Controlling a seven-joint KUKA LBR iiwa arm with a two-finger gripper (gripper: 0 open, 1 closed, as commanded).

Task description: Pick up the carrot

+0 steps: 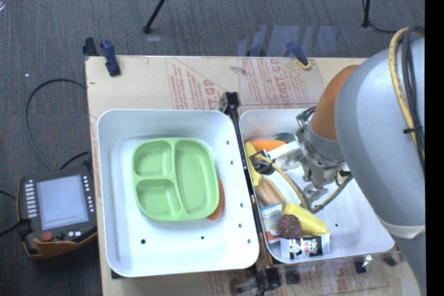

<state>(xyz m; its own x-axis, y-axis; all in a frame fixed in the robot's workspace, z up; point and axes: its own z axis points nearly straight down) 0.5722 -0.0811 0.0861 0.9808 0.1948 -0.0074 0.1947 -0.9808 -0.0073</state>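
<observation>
The carrot (267, 145) is a short orange piece lying near the back left corner of the right bin (361, 236), with a bit of green (284, 138) just behind it. The arm's wrist and gripper (313, 182) hang over the middle of that bin, a little to the right of the carrot and nearer the front. Cables loop around the gripper and hide its tips. Nothing can be seen held in it.
Beside the carrot lie a yellow piece (251, 157), a bun (270, 192), a yellow corn cob (305, 217), a brown ball (289, 224) and a small carton (305, 246). The left bin (118, 246) holds a green divided plate (175, 179) with an orange item (218, 206) under its edge.
</observation>
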